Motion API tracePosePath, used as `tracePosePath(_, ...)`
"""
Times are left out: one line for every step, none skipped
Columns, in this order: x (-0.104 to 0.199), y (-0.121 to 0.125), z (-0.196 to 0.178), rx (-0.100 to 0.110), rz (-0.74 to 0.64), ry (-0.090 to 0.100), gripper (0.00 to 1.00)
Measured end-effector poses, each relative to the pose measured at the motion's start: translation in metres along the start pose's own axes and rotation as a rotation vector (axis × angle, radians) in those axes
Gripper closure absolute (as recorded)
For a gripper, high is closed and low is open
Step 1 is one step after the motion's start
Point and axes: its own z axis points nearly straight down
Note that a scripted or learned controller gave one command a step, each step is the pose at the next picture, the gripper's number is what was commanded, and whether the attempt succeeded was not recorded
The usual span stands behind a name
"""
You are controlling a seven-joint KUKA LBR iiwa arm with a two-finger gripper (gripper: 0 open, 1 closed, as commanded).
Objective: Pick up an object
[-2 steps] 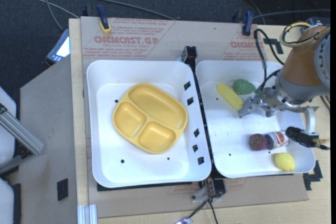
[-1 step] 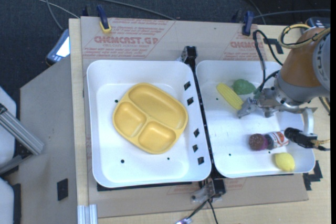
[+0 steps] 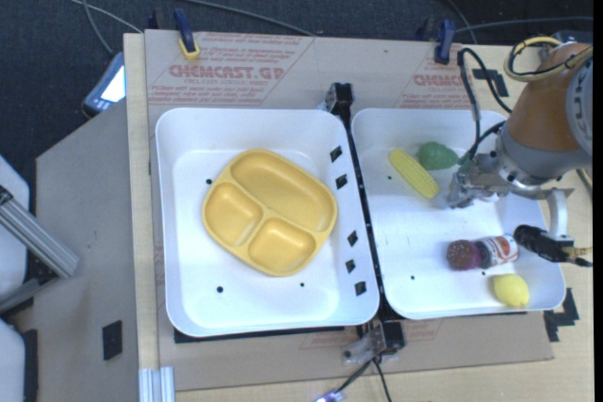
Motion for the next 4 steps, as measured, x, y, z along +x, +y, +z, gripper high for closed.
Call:
tracePosePath(-0.007, 0.001, -0.062, -0.007, 0.0, -0.004, 1.0)
tracePosePath(-0.014, 0.0, -0.125, -0.007, -0.001, -0.004, 1.0)
tracePosePath(-0.018, 0.006, -0.188, -0.009, -0.002, -0.005, 1.0)
tracePosePath(0.029, -0.002, -0.189, 0.002, -0.004, 0.0, 1.0)
